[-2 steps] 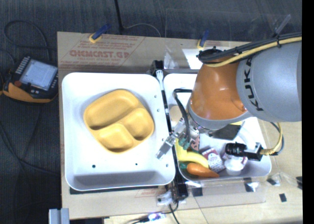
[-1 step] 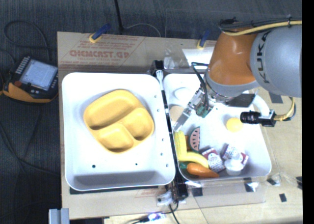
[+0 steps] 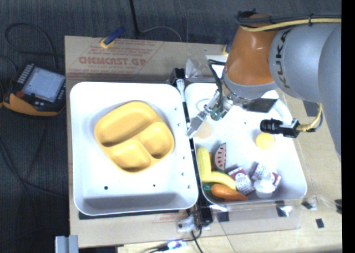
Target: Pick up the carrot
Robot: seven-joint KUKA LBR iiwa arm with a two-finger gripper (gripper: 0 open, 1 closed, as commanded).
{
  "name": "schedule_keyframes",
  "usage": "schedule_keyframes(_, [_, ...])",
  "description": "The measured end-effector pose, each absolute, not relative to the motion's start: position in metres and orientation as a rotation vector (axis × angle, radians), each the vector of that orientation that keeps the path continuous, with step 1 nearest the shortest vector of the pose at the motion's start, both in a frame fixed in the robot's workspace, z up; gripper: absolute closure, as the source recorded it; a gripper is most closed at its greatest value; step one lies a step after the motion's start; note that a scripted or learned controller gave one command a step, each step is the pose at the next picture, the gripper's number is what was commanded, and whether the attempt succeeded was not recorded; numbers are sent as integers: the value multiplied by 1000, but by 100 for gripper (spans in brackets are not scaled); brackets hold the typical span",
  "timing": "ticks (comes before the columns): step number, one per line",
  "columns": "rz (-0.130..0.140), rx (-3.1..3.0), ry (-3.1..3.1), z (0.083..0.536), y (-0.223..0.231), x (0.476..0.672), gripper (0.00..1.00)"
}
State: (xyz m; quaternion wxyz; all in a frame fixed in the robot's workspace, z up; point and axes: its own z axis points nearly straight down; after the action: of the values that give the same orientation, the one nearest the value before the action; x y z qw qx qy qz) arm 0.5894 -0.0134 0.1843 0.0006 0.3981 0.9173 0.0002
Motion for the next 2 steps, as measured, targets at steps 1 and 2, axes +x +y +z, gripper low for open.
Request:
schedule_keyframes(1, [-1,1253,2874,329,-102,660,0])
schedule_keyframes(2, [-1,1337,2846,210,10,613,0])
